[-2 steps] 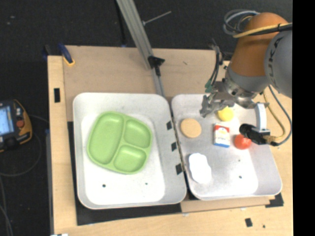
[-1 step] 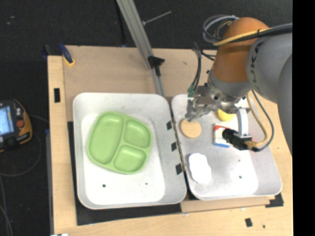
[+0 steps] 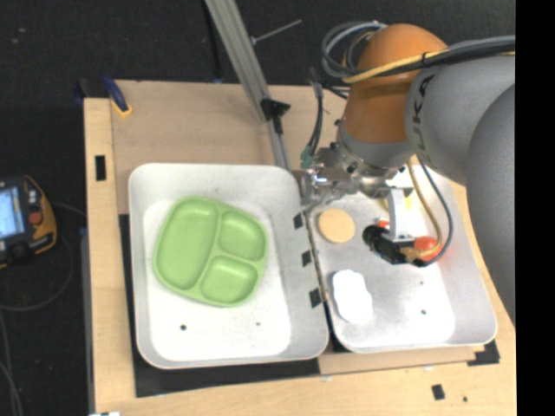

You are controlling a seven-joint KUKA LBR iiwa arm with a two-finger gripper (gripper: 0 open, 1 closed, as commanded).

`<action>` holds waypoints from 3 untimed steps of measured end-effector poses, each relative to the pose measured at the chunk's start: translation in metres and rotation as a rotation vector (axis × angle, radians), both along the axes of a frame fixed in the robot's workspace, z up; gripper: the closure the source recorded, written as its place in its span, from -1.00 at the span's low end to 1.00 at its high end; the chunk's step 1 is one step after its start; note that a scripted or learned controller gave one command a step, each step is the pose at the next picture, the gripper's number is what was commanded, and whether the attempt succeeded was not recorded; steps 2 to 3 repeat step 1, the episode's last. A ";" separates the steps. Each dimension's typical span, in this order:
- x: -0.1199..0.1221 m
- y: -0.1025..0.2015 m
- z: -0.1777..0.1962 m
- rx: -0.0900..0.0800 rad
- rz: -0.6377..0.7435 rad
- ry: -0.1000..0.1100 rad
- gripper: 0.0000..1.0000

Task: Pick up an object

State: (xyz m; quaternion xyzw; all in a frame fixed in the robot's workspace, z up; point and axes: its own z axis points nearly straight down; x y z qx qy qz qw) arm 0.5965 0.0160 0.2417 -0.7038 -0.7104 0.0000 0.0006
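Hovering at the right bin's (image 3: 438,315) 10 o'clock edge, gripper (image 3: 323,189); open or closed, can't tell; tan disc (image 3: 336,226) lies just at its 5 o'clock; risks: flat disc likely slips out; descent could clip the bin wall alongside.

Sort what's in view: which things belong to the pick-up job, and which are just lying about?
Job:
- gripper
- tan disc, right bin
- white lump, right bin
- green plate, left bin

Lying about:
- pendant, off the bench
- metal rail
- blue clip, bench corner
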 end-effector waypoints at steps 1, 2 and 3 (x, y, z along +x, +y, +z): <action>-0.014 0.052 -0.012 -0.002 -0.001 0.003 1.00; -0.014 0.052 -0.012 -0.002 -0.001 0.003 1.00; -0.014 0.052 -0.012 -0.002 -0.001 0.003 1.00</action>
